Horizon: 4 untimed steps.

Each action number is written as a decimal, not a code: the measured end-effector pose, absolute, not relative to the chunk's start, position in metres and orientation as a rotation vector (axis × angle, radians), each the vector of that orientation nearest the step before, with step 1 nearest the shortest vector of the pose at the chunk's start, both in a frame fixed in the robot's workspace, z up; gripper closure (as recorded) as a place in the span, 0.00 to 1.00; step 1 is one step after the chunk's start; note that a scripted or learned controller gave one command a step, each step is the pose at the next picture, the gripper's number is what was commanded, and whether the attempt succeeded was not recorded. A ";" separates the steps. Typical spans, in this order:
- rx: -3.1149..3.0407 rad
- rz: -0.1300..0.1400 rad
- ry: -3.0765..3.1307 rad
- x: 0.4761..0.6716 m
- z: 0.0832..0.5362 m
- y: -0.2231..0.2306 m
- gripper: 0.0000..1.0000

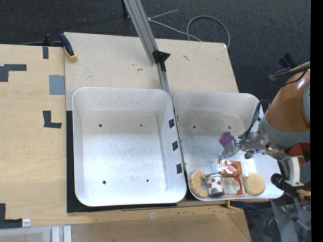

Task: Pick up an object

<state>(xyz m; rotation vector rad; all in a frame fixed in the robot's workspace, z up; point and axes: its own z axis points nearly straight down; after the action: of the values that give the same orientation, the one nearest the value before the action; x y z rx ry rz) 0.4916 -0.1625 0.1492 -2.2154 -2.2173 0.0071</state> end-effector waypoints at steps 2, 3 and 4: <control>-2.221 0.001 -2.222 0.499 0.089 -0.165 0.00; -2.219 0.001 -2.222 0.499 0.099 -0.164 1.00; -2.223 -0.002 -2.223 0.490 0.151 -0.167 1.00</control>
<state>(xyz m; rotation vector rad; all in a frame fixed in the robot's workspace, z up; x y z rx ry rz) 0.4903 -0.1668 0.1510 -2.2229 -2.2233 -0.0019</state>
